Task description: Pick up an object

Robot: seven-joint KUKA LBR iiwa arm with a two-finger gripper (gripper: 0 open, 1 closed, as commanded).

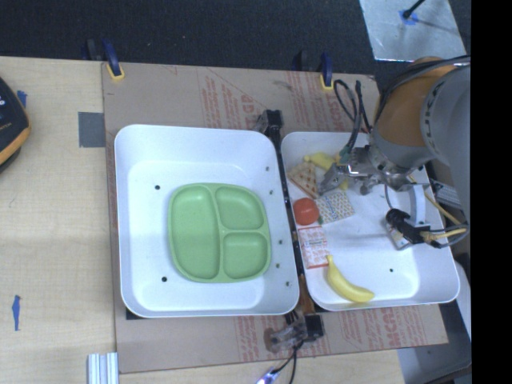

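Camera view from above has the end effector (340,176) low over the far-left part of the right bin (400,282), at the end of the grey arm (416,126), which comes in from the right with its orange band just behind the wrist. Whether the end effector is open or closed cannot be told from this angle.

The things available for picking all lie in the left half of that bin. A small yellow piece (319,160) sits just beside the end effector on its far-left side, partly over a flat tan piece (302,179) that lies against the bin's left wall. A checked packet (337,206) lies just below the end effector, close to it; contact cannot be judged. A red rounded object (305,211) is beside the packet on its left. Nearer the camera, a red-and-white card (314,248) lies flat, and a banana (346,285) lies by the near wall, its upper end close to the card.

The left bin (144,174) holds a green divided plate (218,232) with three compartments, lying flat near its middle. Both bins sit side by side on a brown cardboard sheet (200,86) held to the pale wooden bench (48,238) by blue clamps (326,69) at its far edge.
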